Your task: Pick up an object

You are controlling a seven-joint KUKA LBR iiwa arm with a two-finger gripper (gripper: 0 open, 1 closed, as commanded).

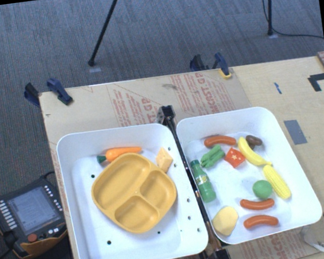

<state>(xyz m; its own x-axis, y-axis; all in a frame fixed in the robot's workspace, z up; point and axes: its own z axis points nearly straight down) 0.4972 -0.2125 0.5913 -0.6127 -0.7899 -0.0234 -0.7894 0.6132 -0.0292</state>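
The right bin [291, 155] holds several toy foods. Along its left wall lies a green bottle [203, 180]. Near the far side are a red sausage [219, 141], a green leafy piece [212, 157], a red-orange block [235, 157], a banana [250, 150] and a small brown piece [254, 140]. Toward the front lie a corn cob [276, 181], a green ball [262, 189], two more sausages [257, 204] [260, 221] and a pale yellow lump [226, 221]. In the left bin [83, 227] sit a yellow divided plate [134, 192], a carrot [120, 153] and a tan wedge [164, 159].
The bins stand side by side on a cardboard-covered bench [145, 98]. Blue clamps [58, 91] [219, 62] grip its far edge. A teach pendant [28, 216] lies on the floor at the left. Tripod legs [103, 26] stand behind the bench.
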